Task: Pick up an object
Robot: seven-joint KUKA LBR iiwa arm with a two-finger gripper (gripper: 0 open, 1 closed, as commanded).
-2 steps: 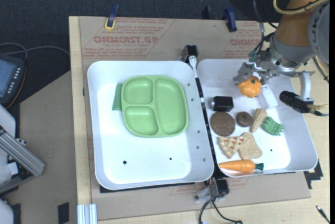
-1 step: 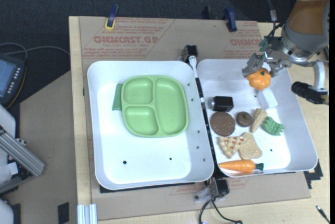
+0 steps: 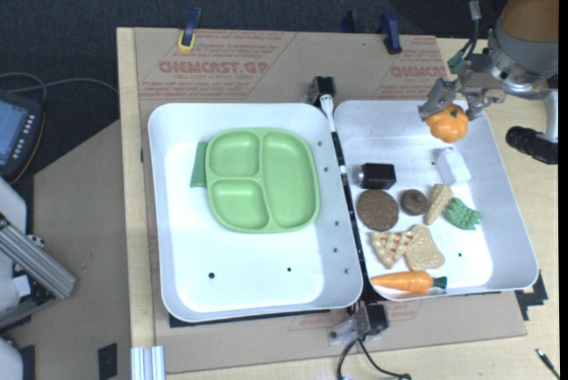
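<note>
Hand (image 3: 454,99) sits at upper right of the frame, over the top of the right bin (image 3: 506,192). A small orange fruit (image 3: 447,126) sits directly under it, touching or nearly so. Cannot tell whether the fingers bracket it or how wide they stand.

Handling, judged: fruit looks like a hard plastic toy, so light and stiff, with a smooth, round skin liable to roll or squirt out of a pinch. Best taken across its widest part, fingers level, clear of the green stem on top.

Count, right bin: 1 orange fruit, 1 white block (image 3: 453,165), 1 black block (image 3: 377,175), 1 brown disc (image 3: 378,209), 1 small brown round (image 3: 414,201), 1 tan wedge (image 3: 437,202), 1 green leafy piece (image 3: 461,214), 1 waffle-like piece (image 3: 391,246), 1 bread-like piece (image 3: 423,250), 1 carrot (image 3: 407,282).

Left bin (image 3: 177,281): 1 green divided tray (image 3: 261,178), three compartments.

Bins: 2, side by side on the desk (image 3: 142,85).
</note>
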